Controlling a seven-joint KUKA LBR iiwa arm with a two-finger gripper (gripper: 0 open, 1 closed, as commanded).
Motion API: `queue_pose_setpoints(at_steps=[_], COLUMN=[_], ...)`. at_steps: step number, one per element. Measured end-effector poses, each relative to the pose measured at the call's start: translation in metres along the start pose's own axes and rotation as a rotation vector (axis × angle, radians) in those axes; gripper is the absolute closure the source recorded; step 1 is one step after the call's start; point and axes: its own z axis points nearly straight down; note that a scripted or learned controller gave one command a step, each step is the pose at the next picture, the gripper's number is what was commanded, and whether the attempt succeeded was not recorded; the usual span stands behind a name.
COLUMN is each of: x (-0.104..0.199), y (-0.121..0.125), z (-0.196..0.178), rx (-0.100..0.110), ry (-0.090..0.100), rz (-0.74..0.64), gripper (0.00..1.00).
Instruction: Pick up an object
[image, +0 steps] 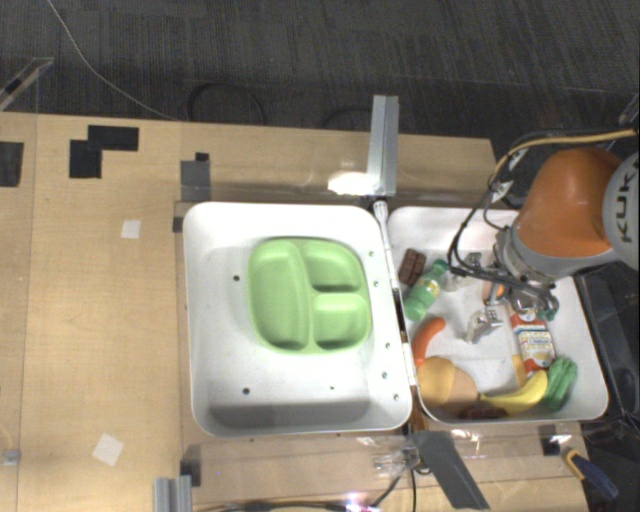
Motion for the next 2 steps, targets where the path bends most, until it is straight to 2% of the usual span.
queue_pose_setpoints(at_steps=[1, 2], x=[0.067, 0.05], y=[0.05, -0.033], z=[-0.014, -0.029], rx=[-0.002, 0.002], ry=[0.008, 0.006], rz=[0.107, 0.12], gripper=[0.0, 0.0])
